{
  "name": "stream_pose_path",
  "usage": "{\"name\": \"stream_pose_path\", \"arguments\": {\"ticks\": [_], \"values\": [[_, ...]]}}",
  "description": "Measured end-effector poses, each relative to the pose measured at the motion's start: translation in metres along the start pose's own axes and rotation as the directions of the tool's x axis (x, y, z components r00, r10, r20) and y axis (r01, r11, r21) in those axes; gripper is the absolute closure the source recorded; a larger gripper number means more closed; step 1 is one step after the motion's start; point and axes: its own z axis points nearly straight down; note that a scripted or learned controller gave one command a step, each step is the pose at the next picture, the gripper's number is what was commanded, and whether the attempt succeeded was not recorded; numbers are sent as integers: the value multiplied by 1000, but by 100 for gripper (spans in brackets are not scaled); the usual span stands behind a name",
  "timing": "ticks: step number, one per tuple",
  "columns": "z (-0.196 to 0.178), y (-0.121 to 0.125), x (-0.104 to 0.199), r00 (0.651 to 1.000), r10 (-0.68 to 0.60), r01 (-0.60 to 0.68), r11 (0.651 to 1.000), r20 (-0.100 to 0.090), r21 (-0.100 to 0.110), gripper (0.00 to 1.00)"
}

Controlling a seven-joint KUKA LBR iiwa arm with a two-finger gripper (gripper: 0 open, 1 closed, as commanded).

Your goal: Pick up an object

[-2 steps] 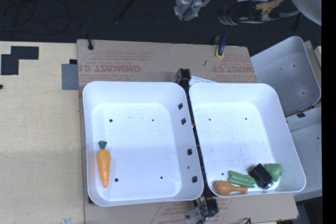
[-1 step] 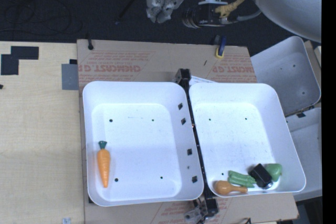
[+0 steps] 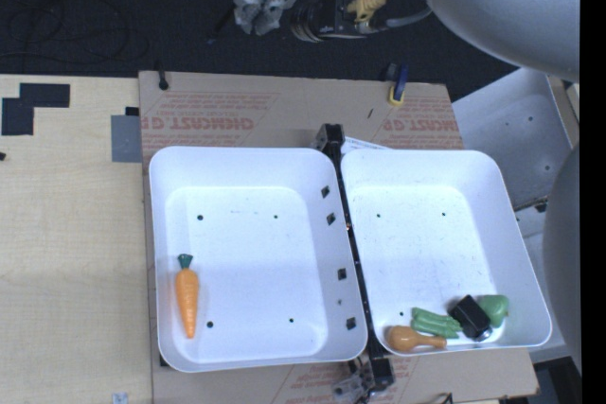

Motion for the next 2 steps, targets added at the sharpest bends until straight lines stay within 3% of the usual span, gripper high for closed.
{"name": "stream_pose_path", "arguments": {"ticks": [1, 2], "values": [[-4, 0, -110, 1000, 14, -14, 1000, 4, 1, 100], [-3, 0, -50, 1000, -2, 2, 1000, 0, 1, 100]]}}
